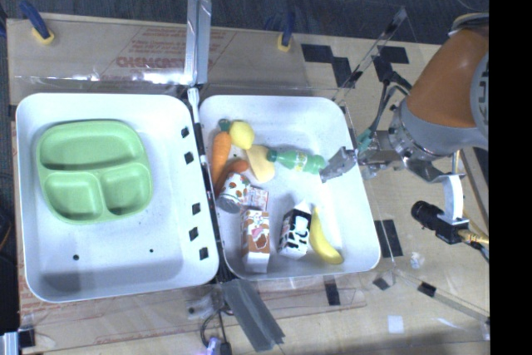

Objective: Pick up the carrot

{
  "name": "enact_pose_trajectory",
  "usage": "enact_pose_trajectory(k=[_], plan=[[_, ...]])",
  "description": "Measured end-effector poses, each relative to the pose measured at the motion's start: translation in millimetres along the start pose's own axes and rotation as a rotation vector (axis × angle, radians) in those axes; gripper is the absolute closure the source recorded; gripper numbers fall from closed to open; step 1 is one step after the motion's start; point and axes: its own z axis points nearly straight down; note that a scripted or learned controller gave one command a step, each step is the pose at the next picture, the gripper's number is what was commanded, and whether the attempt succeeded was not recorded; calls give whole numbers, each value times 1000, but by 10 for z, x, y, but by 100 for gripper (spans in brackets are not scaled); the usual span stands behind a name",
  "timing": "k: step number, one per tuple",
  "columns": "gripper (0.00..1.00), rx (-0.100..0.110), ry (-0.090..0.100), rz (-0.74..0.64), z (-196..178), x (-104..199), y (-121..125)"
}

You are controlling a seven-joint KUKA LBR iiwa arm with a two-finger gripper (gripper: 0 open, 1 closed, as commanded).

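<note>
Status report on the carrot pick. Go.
Gripper low over right bin, by green bottle, holding nothing. Carrot at bin's left wall, untouched. Lemon and can crowd it.

1. We see even overhead light, with both white bins bright but not blown out.
2. Soft shadows pool along the left bin's lower wall.
3. We note mild softness throughout; the bench corners look dimmer and grainy.

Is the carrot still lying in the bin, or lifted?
Lying in the right bin, by its left wall. The carrot rests apart from the gripper.
</note>
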Motion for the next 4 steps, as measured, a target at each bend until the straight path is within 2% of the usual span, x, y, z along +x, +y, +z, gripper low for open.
enact_pose_trajectory(k=[1, 2, 3, 4], plan=[[0, 0, 0, -331, 720, 359, 505], [0, -9, -6, -548, 1411, 735, 711], [100, -11, -6, -553, 1304, 746, 724], [0, -11, -6, -553, 1304, 747, 724]])
